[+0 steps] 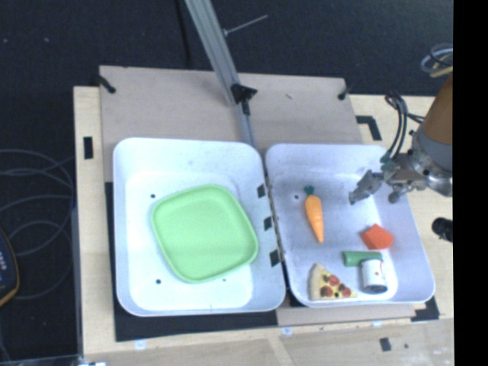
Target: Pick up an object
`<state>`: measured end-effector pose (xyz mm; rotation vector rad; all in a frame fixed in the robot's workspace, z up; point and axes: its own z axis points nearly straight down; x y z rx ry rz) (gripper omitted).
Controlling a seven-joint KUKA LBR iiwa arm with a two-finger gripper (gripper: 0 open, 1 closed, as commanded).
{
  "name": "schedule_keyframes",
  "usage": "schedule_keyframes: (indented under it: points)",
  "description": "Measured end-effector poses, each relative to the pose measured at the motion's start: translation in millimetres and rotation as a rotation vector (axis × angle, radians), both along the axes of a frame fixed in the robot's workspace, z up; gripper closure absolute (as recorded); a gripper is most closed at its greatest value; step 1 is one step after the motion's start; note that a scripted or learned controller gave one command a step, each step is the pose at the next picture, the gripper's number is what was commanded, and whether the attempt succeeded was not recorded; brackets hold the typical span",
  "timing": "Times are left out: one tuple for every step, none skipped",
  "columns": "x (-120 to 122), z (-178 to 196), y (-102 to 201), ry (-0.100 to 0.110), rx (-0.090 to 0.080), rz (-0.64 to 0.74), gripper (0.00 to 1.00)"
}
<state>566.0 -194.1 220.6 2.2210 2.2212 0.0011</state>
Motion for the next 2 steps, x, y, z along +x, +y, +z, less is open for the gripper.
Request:
schedule_keyframes:
  points:
    - [3.3, -61.7, -0.2, 0.005, 0.000, -0.001, 0.00]
    - [2.1, -113.8, -0.5, 0.004, 0.000, -0.001, 0.00]
